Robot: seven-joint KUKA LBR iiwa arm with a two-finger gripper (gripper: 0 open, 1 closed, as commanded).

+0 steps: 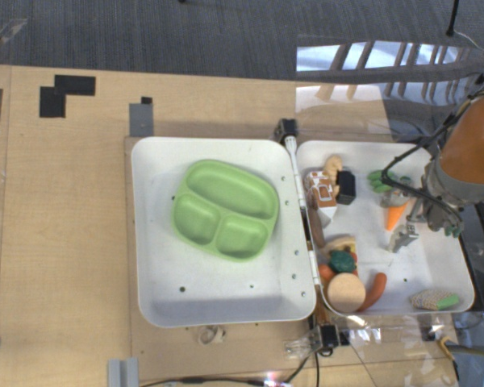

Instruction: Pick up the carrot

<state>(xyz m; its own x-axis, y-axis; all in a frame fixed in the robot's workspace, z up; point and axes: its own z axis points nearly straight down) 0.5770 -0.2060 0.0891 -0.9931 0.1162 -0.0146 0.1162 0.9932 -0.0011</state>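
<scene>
Carrot (395,214) lies in the right bin (448,274), long axis running up-and-down the view, just left of the end effector (406,234) (finger state impossible to tell), greens pointing away.

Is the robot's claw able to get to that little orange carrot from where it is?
Probably yes. The gripper is right beside the carrot in the right bin, and nothing lies over the carrot; the other toys sit further left.

Right bin (436,252) middle: bare floor around the carrot (395,214), room to come in.
Left wall: toys crowd it, sausage (375,289) and ball (345,292) lowest.
Near corner: sponge (434,300).
Left bin (153,280): green tray (224,209) fills the middle.
</scene>
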